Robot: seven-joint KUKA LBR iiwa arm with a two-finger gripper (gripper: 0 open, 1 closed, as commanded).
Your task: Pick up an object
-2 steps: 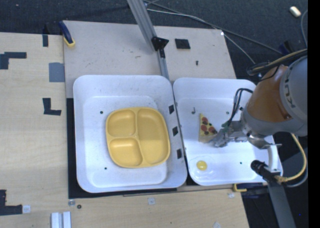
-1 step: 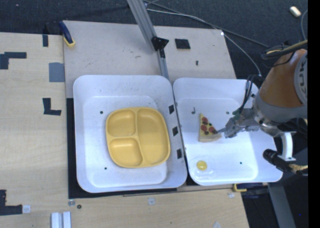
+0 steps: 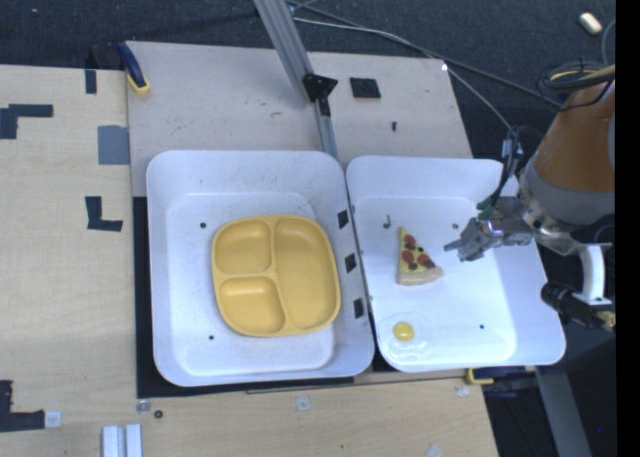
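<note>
yellow disc (image 3: 403, 331) front; gripper (image 3: 468, 245) beside pizza slice (image 3: 415, 259).

The arm (image 3: 580, 160) runs out past the right edge, so its upper part is cut off. The tool (image 3: 468, 245) is small and dark against the right bin (image 3: 520, 345); whether its fingers are parted is too fine to make out. The arm covers that bin's right rim. The tabletop (image 3: 60, 295) is cut by the left and bottom edges.
</note>
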